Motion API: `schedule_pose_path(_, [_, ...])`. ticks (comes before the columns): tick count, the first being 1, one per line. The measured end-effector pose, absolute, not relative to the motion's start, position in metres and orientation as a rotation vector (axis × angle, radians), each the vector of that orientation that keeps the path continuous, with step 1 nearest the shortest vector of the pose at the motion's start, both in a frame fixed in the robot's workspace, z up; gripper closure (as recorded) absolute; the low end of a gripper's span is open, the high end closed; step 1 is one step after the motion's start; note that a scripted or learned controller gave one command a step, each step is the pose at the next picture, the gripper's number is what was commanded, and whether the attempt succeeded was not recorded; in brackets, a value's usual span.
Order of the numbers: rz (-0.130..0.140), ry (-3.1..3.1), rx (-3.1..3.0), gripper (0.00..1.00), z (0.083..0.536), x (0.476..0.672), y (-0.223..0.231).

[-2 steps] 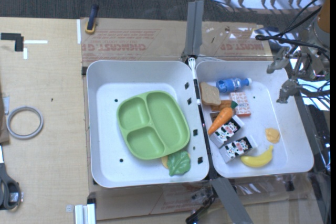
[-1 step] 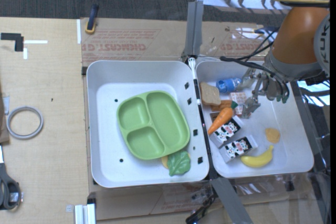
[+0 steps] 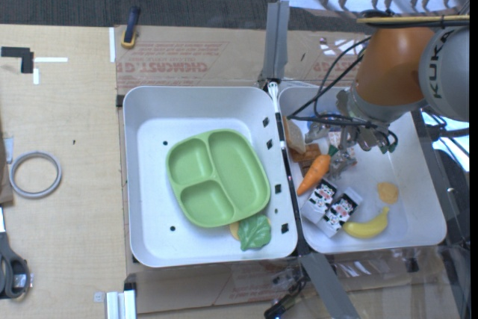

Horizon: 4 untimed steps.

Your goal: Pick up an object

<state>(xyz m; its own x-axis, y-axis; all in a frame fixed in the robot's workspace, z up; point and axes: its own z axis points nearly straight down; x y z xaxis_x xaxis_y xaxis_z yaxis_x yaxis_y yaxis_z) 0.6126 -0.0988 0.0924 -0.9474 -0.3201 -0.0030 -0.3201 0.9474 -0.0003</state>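
My gripper (image 3: 342, 159) hangs low in the right bin (image 3: 418, 231), its metal fingers pointing down just right of an orange carrot (image 3: 314, 173). The fingertips sit close to the carrot's thick end, and nothing is seen between them. Below the carrot lie two black-and-white cow-print boxes (image 3: 331, 207). A yellow banana (image 3: 367, 225) rests near the bin's front wall, and a small orange slice-shaped piece (image 3: 387, 193) lies above it. A brown bread-like item (image 3: 302, 153) sits against the bin's left wall.
The left bin (image 3: 142, 160) holds a green divided plate (image 3: 216, 177), with a green leafy toy (image 3: 255, 233) and a bit of yellow under the plate's front edge. A grey tape ring (image 3: 33, 174) lies on the bench at far left. Cables trail from the wrist.
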Motion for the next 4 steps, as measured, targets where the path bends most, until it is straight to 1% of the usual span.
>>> schedule_pose_path(1, [-0.007,3.083,-0.51,1.0,0.109,0.617,-0.099])
schedule_pose_path(2, [0.0,3.136,-0.068,1.0,0.192,0.574,-0.049])
schedule_pose_path(3, [0.001,3.111,-0.431,1.0,0.196,0.52,-0.012])
schedule_pose_path(4, [0.002,2.81,-1.397,1.0,0.198,0.538,-0.013])
